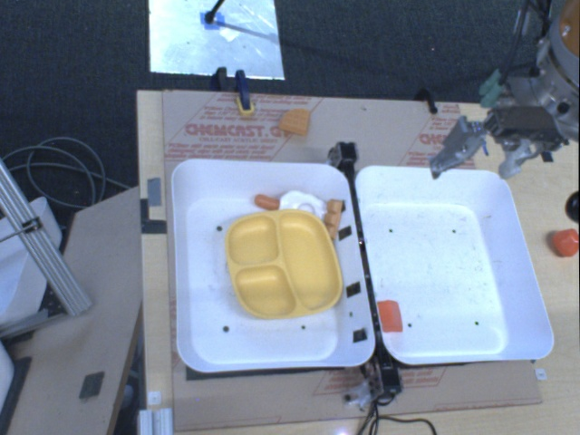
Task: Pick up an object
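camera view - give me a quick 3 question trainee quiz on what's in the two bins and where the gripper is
1. True or false: the yellow divided plate lies in the left bin.
2. What sits in the right bin near its lower left corner? A) orange block B) blue cup C) green ball
3. Fill in: the gripper hangs over the right bin's ____ edge.

Key
1. True
2. A, the orange block
3. Far (top in the view)
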### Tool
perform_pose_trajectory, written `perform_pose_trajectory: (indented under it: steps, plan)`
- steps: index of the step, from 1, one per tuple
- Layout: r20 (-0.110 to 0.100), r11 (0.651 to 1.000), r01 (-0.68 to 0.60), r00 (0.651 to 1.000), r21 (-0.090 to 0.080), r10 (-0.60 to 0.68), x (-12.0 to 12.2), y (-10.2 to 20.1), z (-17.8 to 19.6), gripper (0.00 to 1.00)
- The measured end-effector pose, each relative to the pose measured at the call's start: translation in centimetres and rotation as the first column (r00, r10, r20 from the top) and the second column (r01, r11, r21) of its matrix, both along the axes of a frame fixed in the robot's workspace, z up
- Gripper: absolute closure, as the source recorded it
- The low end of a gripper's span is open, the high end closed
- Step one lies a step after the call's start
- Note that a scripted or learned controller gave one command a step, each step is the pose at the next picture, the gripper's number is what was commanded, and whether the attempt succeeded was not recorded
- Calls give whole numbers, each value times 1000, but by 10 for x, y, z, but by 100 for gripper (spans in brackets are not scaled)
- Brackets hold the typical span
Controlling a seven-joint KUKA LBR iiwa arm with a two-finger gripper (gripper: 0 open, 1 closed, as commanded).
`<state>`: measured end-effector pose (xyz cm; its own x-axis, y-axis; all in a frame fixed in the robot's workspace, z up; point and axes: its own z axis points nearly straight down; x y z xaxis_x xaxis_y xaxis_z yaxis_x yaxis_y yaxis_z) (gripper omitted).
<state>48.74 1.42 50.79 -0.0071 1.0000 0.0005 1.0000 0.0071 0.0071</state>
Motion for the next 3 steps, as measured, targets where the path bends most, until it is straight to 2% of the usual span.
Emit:
perform_pose_trajectory:
  steps: [1,2,3]
  plan:
    - [4,1000,-5,1000,0,5,1,0,12,100]
    - [3,1000,-5,1000,0,5,1,0,11,0]
    - [8,1000,-9,1000,0,9,1,0,23,100]
